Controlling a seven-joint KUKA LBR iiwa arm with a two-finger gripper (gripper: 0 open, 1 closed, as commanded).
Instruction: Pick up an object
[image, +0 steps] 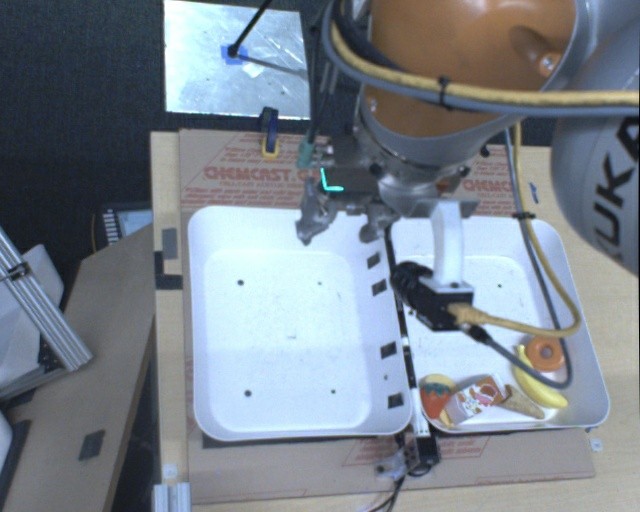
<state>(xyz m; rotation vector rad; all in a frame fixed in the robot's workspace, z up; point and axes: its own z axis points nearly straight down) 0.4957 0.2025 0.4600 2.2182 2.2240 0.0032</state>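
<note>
My gripper hangs over the far rim of the left bin, close to the divider between the two bins. Its two dark fingers stand apart with nothing between them, so it is open. The objects lie together in the near corner of the right bin: a yellow banana, a small orange round piece, a red tomato-like piece and a red-and-white packet. They are well toward the front and right of the gripper. The big orange and grey arm hides the far part of the right bin.
A black box on a white bracket hangs from the arm over the right bin, with a yellow cable looping down toward the objects. Black clips line the divider. A small yellow and blue piece stands on the cardboard behind the bins.
</note>
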